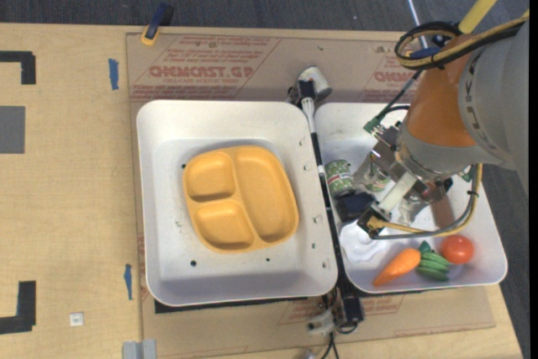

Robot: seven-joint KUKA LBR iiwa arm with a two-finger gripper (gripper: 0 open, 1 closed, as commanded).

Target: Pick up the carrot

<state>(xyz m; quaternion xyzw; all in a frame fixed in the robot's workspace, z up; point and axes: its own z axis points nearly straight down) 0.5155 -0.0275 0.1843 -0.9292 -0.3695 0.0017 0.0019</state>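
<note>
— Hand position?
— Over the middle of the right bin. Whether it is clenched or released: cannot tell from this angle.
— Carrot?
— Lying flat by the right bin's near edge, apart from the hand, narrow tip toward the left bin. Green item against its thick end; red tomato just beside that.
— Left bin?
— Holds a yellow divided plate.
</note>
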